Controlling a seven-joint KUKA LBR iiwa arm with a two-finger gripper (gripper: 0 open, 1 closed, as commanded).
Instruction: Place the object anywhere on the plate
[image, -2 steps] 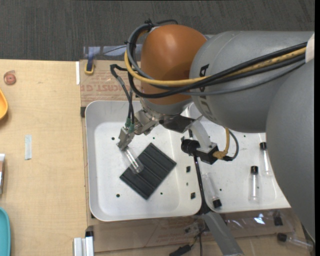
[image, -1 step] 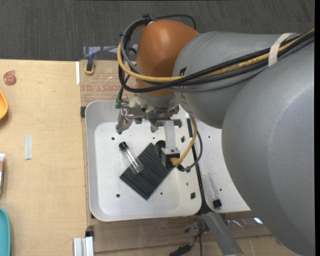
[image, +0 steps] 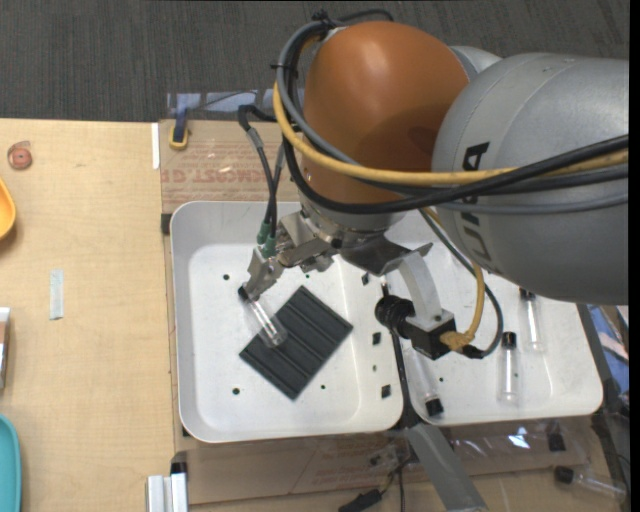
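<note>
Item: dark ribbed plate (image: 297, 341), flat in left bin (image: 200, 400). Clear tube (image: 266, 322) overlaps plate's far-left edge, just below hand (image: 252, 285). Hand state: cannot tell. Progress judged late; release and withdrawal outstanding, if tube rests there.

A black plate (image: 296, 342) with ridged lines is seen in a white bin (image: 205, 330). The arm (image: 470, 150) is coloured grey and orange.

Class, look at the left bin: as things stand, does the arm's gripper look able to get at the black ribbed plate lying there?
Probably yes. The gripper hangs right over the black ribbed plate in the left bin, and nothing lies between them.
</note>
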